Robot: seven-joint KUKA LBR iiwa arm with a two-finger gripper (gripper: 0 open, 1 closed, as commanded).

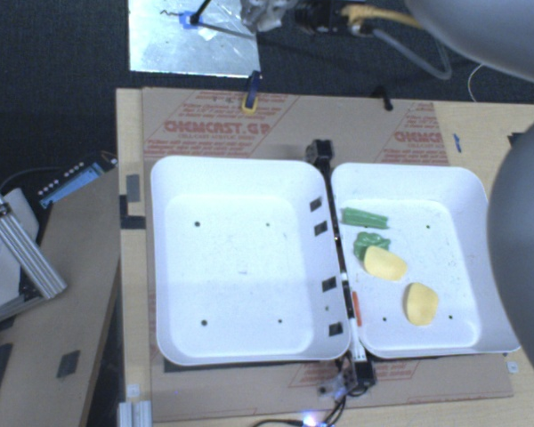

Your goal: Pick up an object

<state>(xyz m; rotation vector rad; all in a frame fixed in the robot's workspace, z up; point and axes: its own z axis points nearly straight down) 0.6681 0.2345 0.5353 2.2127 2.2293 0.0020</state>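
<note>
The smooth grey arm (481,16) curves in at the top right, cut off by the frame, with another blurred grey bulk at the right edge. Its end effector (267,3) sits at the top, far above both bins; its state cannot be told. Well below it, the matte brown surface (214,123) carries two glossy white bins. The left bin (240,265) lies lower left of it. The right bin (445,203), lower right, holds two rounded yellow pieces (384,263) (420,303) and two slim green pieces (365,216) (370,241), too small to identify.
</note>
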